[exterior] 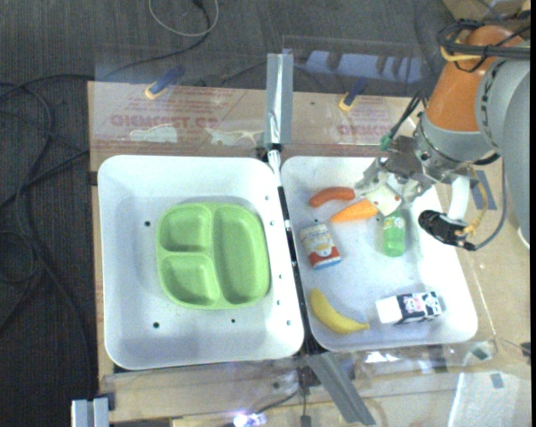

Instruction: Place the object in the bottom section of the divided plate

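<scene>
Nearest me, along the near edge of the right bin (454, 327), I log a banana (337, 314) and, to its right, a small black-and-white carton (411, 307) lying on its side. Farther in: a small can (320, 245) by the divider, a green bottle (393, 236) to its right, then a carrot (355, 210) with a sausage (332, 196) just beyond it.

Gripper (388, 192) is low over the far part of the right bin, just beside the carrot's right end and above the bottle. From my view I cannot tell whether it is spread or closed, and I see nothing clamped in it.

Left bin (125, 318) carries the green plate (215, 254) near its centre, three sections, all bare.
</scene>
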### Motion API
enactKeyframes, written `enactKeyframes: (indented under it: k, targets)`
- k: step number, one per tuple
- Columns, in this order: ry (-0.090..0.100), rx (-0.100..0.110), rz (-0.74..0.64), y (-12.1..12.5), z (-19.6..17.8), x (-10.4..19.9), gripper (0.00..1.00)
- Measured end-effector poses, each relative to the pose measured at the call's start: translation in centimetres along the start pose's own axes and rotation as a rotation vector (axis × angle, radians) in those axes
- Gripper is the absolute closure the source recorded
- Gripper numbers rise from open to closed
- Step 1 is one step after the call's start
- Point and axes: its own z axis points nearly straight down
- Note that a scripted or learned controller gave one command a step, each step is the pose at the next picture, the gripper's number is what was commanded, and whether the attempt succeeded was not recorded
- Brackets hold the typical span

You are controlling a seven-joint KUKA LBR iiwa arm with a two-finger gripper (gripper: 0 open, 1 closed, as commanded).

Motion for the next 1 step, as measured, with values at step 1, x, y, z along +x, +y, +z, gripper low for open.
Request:
enactKeyframes:
  k: [1]
  targets:
    - [0.004,0.001,0.030,-2.32,-3.18,6.49,1.00]
